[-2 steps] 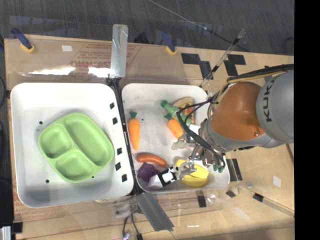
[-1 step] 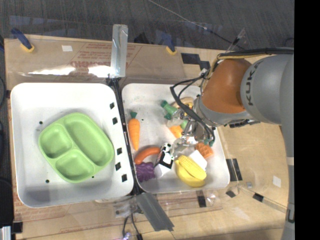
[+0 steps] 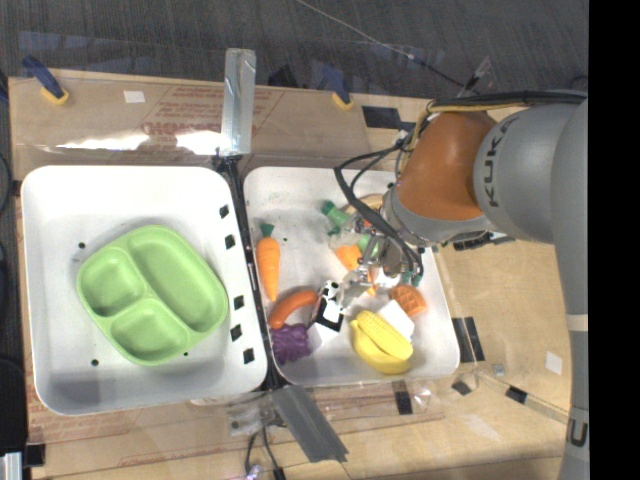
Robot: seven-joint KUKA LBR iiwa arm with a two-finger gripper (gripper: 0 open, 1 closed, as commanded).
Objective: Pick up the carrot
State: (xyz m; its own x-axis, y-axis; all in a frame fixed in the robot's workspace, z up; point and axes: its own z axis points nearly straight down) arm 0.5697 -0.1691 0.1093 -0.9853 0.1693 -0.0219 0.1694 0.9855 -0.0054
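Plainly, the gripper point(image 3: 352, 290), its state impossible to tell, hangs amid clutter; the carrot point(image 3: 268, 266) lies at nine o'clock, so it may snag a neighbouring toy.

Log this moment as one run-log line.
task: pick up carrot | carrot: lying at right bin's left wall, ungrasped | gripper: over bin middle, right of carrot | green tray: left bin

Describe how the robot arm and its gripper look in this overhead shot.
A thick, rounded grey metal arm bears dark KUKA lettering beside a glossy orange band above the wrist. Black cables loop off the wrist's left side. Below hangs the small two-finger gripper, a cluttered mix of silver metal and black parts.
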